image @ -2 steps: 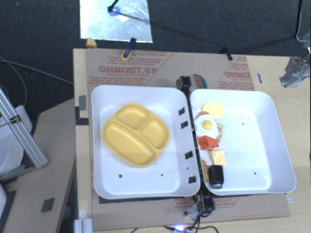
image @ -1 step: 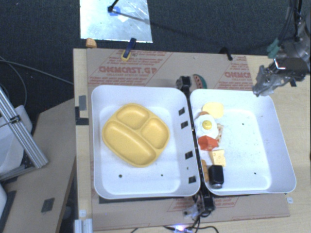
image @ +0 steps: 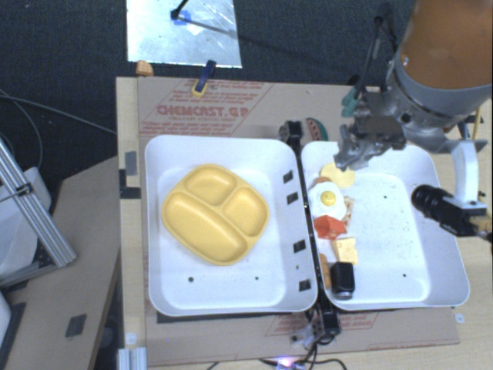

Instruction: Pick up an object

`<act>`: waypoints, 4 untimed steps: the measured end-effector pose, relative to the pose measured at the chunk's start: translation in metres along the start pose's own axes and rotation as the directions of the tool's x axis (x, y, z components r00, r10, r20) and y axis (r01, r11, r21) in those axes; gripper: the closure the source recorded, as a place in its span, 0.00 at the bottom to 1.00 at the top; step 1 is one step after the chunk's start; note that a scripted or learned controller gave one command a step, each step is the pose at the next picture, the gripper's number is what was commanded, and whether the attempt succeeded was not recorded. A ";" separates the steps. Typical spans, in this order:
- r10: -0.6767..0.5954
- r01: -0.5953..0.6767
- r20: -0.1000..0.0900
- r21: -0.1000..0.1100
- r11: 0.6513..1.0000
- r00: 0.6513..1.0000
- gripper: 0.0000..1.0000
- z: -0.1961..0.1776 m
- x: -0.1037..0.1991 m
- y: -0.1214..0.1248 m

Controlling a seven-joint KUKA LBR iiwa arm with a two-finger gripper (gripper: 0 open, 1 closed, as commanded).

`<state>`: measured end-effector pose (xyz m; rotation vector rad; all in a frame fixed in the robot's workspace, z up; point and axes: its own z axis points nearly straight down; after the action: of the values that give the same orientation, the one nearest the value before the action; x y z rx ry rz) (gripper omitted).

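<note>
My gripper hangs over the far left corner of the right bin, just above a pale yellow disc. Along the bin's left wall, from far to near, lie a toy fried egg, a red piece, a yellow cheese-like block and a small black block. From this angle the gripper's body hides its tips.
The left bin holds a yellow divided plate. The grey arm with its orange band comes in from the upper right. A metal sheet lies on the dark floor beyond the bench.
</note>
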<state>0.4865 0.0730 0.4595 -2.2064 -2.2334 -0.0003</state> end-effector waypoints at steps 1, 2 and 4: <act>0.015 -0.015 0.004 0.008 1.000 1.000 1.00 0.171 -0.042 0.027; 0.005 -0.005 0.000 -0.004 1.000 1.000 1.00 0.148 -0.008 0.000; 0.007 -0.007 0.001 -0.004 1.000 1.000 1.00 0.099 0.017 0.001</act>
<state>0.4868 0.0901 0.3600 -2.2165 -2.2276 -0.0039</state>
